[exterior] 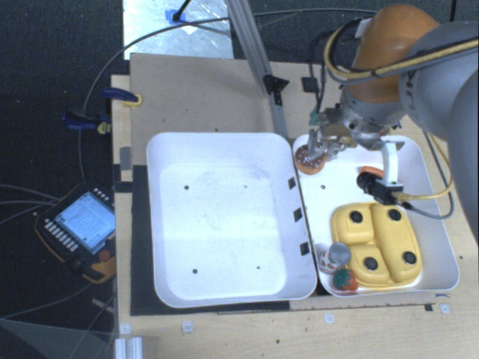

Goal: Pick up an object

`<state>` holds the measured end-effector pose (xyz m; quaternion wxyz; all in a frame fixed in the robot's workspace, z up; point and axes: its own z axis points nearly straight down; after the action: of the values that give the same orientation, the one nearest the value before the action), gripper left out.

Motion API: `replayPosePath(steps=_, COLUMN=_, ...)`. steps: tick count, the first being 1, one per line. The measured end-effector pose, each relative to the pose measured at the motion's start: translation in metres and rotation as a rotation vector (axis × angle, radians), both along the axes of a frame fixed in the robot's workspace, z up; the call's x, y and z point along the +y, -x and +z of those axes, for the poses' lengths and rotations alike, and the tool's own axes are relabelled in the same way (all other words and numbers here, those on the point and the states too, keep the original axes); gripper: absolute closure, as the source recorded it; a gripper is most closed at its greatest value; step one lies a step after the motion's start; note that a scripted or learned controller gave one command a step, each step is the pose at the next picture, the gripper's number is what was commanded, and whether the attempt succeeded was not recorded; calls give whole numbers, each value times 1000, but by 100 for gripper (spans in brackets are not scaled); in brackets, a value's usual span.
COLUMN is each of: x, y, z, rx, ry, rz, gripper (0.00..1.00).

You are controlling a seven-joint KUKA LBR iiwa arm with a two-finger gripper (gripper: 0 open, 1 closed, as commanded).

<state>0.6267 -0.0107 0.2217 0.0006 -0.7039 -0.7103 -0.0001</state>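
While my gripper [318, 146] hangs over the right bin's [441, 223] far-left corner, directly above a brown disc [308, 161] (hold unclear, I cannot tell), I see the yellow block [378, 245] lying at five o'clock, well apart.

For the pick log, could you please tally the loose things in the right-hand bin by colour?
Yellow: 1, the large yellow block with dark studs.
Brown-orange: 1, the small round piece at the bin's far left corner, under the hand.
Grey: 1, the small grey piece beside the block.
Green and orange: 1, the small toy at the near rim.
Total: 4.
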Motion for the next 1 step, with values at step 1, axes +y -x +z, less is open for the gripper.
replayPosePath(steps=1, x=57, y=5, z=6, rx=-2, ry=-1, rz=1, gripper=100)
